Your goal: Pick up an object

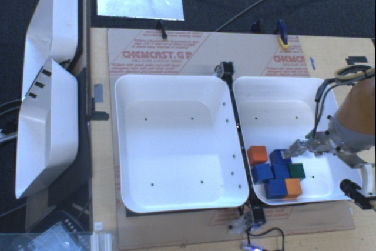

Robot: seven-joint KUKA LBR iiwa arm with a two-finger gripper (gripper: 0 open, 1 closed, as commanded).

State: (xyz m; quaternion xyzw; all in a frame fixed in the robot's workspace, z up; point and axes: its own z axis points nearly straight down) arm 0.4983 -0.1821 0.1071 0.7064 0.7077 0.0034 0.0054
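Dark carpet surrounds a pale wooden desk that carries two shallow white bins side by side. Left bin: a plain white floor with a few small dark dots. Right bin: a cluster of small blocks gathered in its near-left corner, against the wall shared with the left bin. The cluster comprises an orange block, several blue blocks packed edge to edge, a dark green block and a second orange block at the near rim.

The arm enters from the right, its gripper low over the right bin and just beside the upper right edge of the cluster. Whether anything lies in its grasp, and how it is set, cannot be told at this resolution.

Progress, as a judgement: the approach looks made, but no block appears lifted; all seem to rest on the bin floor. Grasp and lift remain. The blocks look rigid, cubic and tightly crowded, so isolating one may be awkward.
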